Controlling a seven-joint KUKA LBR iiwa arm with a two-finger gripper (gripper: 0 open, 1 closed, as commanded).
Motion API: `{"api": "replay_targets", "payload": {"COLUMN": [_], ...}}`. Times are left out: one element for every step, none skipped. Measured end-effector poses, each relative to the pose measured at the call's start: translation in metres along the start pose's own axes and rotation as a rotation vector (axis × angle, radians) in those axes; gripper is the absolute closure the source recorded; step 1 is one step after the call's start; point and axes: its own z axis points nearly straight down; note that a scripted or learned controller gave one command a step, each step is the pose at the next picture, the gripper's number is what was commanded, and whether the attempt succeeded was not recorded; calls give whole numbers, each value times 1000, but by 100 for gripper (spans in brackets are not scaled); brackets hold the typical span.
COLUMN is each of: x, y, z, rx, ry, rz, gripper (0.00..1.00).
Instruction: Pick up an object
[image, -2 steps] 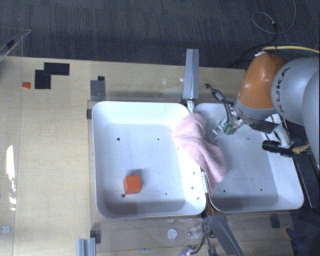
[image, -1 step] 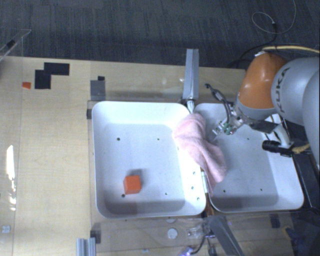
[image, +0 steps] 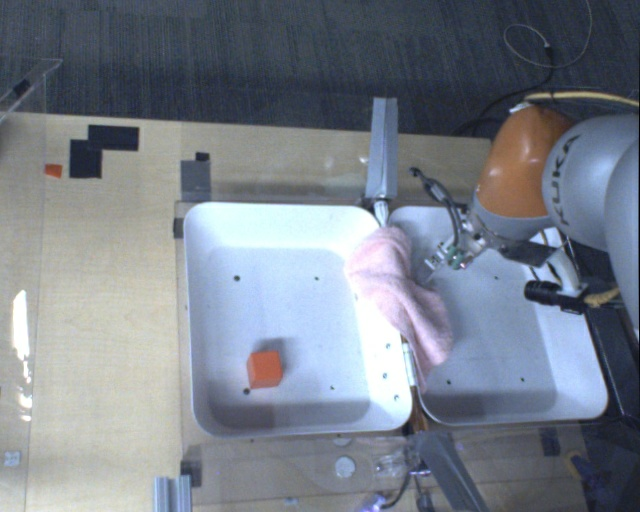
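Camera view, looking down at a slant, takes in a pale wooden bench (image: 100, 330) with two shallow white bins side by side. Left bin (image: 215, 300) sits at the frame's centre, and right bin (image: 510, 370) lies just beside it toward the right, its upper right corner hidden under the arm. Grey arm (image: 600, 175) enters from the upper right and is cut off by the frame edge; an orange band (image: 520, 160) rounds its wrist. Below that band the gripper (image: 447, 255) hangs over the upper left part of the right bin, close to the cloth. It is small, dark and tangled with cables, so I cannot tell how it stands or whether it touches the cloth.

Pink cloth (image: 405, 300) is draped across the shared rim between the two bins, at the centre right of the frame. It is soft and rumpled, bunched at its upper end and trailing down and to the right into the right bin; it hides part of the rim beneath it.

Orange cube (image: 265, 369) rests on the floor of the left bin, toward its lower left, well apart from the cloth. It is small, with a brighter top face and a faint shadow beside it
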Motion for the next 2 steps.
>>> {"api": "replay_targets", "payload": {"x": [-25,14], "y": [-16,-19], "z": [-4,-11], "rx": [2,3], "ry": [1,3], "rz": [-147,-233], "gripper": [0,0]}}
